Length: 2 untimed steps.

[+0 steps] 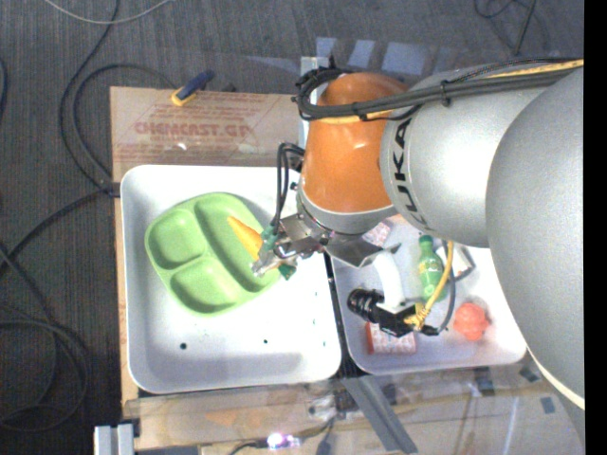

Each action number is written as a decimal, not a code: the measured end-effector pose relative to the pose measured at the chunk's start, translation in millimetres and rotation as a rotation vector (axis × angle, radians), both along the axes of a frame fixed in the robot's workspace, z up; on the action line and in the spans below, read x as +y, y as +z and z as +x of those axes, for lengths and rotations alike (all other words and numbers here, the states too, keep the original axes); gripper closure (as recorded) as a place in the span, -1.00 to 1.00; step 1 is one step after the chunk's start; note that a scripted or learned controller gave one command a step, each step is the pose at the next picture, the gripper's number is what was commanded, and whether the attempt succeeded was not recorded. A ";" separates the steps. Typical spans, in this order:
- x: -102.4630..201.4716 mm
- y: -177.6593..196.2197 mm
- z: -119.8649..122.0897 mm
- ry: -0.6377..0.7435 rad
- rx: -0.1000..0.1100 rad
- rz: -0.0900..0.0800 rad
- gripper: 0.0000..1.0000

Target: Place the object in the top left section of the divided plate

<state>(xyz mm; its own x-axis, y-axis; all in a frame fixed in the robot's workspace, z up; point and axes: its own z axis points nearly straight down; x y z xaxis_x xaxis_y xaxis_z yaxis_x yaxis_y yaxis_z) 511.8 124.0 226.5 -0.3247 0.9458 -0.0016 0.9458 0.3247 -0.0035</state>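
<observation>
Item: yellow tapered object [243,232], the piece to be placed.
Location of item: it lay directly against the gripper [272,257] on its view-left side, its near end running under the gripper tip, over the compartment of the green divided plate [180,226] nearest the gripper.
Gripper state: could not be told; the tip was small and partly overlapped by the object, so a hold was neither confirmed nor excluded.
Gripper position: low over the plate's near edge, inside the left bin [237,349].
Arm: the orange band [353,150] loomed just behind and above the gripper, covering the strip between the bins.
Progress, judged: the object had reached the plate, so the carry looked mostly done.
Remaining, judged: the plate sat skewed, so it was uncertain which compartment counted as top left. If that was the large one farther view-left of the gripper, a short shift outward was still owed, then release and withdrawal.
Plate contents: the two compartments farther from the gripper held nothing visible.
Obstructions: none between gripper and plate; only the raised dividers would have needed clearing.
Right bin [503,351]: behind the gripper, under the arm.
Contents there: green bottle [430,262], red round thing [471,319], red-and-white packet [391,341], all well apart from the plate.
Outside the bins: a blue-and-yellow item [192,85] on the cardboard sheet [190,131], far beyond the gripper.
</observation>
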 end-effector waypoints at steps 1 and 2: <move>18.1 -26.0 53.3 0.117 0.000 -0.001 1.00; 18.2 -25.9 53.4 0.117 0.000 0.000 -1.00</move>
<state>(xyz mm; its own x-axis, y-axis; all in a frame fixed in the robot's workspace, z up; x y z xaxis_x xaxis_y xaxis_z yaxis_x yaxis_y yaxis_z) 565.1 142.2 200.6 -0.4331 0.9014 -0.0020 0.9014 0.4331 -0.0036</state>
